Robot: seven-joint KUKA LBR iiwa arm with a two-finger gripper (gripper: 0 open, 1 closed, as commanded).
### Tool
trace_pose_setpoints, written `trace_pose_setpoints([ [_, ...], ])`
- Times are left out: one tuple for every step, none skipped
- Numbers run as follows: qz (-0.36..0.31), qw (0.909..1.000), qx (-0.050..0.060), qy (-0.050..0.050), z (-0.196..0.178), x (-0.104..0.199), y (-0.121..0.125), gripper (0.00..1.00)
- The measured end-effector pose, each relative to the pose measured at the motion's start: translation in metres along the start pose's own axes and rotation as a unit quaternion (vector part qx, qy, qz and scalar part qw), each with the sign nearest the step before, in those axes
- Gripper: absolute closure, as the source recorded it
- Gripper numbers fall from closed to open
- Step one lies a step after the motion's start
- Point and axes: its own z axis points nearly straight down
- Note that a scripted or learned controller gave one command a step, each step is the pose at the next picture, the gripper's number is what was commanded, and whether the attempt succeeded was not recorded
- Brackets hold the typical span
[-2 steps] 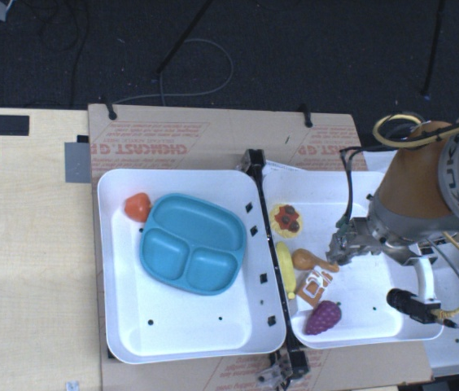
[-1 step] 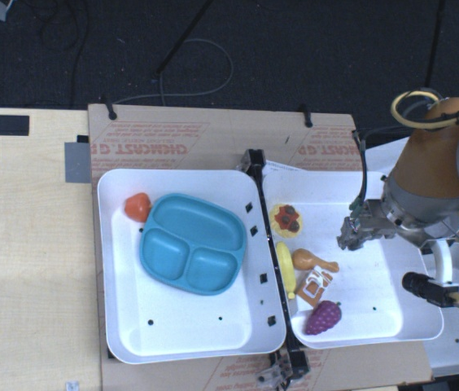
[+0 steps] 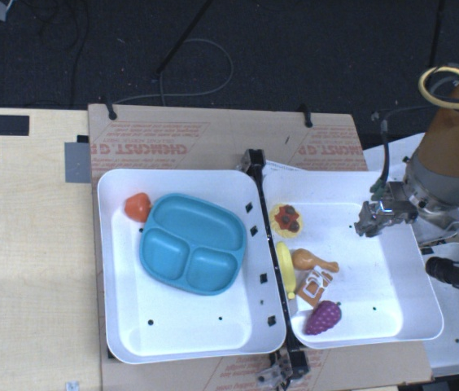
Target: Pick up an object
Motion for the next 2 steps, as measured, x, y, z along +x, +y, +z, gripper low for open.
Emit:
trace_pose_setpoints([
  [-0.001,1.0,0.0,0.0,-0.053,-0.001,0.001,1.0],
  [-0.003,1.0,0.003,0.002,-0.05,0.045,-0.004,1.0],
])
